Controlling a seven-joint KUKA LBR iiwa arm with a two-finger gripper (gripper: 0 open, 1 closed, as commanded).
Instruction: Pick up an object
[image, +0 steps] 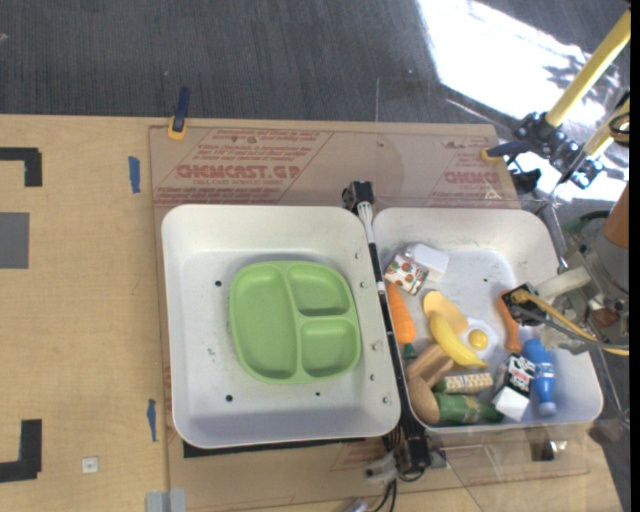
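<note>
- Camera view shows us two white bins side by side on the tabletop (80, 300).
- We see a green plate (295, 320) with three parts lying in the left bin (190, 260).
- We see a pile of toy food in the right bin (470, 225): a banana (450, 335), a carrot (401, 315), a blue bottle (541, 372) and a small strawberry box (405, 270).
- We see the robot's gripper (520, 300) at the right side of that bin, just above the blue bottle.
- We cannot tell if it is open or closed, and we see nothing held in it.
- We think it could go wrong because the toys touch each other, so a grab might slip or push a toy away.
- We think the round banana could roll out.
</note>
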